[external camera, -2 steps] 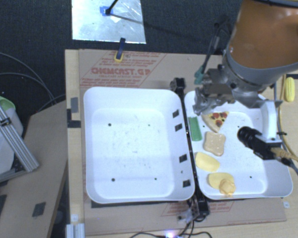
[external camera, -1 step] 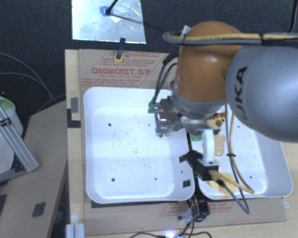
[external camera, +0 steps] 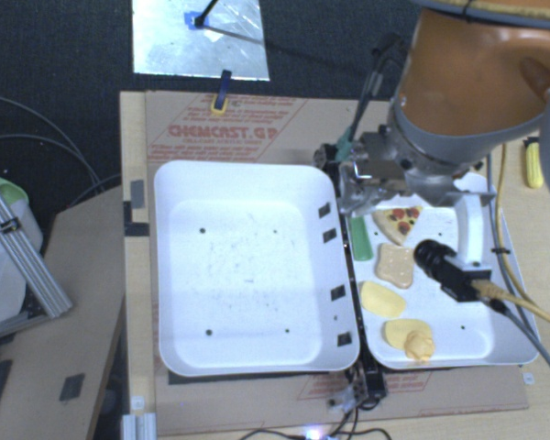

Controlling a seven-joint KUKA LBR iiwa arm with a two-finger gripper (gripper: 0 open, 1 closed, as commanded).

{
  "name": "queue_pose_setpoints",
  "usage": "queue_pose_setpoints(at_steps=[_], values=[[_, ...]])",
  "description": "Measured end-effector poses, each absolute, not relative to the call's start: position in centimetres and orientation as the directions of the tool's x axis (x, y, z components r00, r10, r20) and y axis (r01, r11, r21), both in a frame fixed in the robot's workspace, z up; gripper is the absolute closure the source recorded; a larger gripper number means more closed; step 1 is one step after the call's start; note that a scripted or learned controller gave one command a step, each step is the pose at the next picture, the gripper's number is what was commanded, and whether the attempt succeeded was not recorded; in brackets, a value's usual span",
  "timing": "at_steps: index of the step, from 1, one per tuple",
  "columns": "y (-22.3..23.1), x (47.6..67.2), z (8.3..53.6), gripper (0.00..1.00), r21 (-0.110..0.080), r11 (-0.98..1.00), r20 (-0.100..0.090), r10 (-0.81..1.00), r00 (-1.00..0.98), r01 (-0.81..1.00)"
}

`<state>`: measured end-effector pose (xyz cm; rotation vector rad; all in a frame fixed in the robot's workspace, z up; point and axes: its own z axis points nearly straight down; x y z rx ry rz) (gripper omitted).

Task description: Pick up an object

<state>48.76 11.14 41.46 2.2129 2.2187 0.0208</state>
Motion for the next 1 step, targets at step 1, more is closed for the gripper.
queue_pose_setpoints(at_steps=[1], values=[[8.99,51.17,40.76,1.0,0.004,-0.002,0.0,1.0,0.002,1.0]])
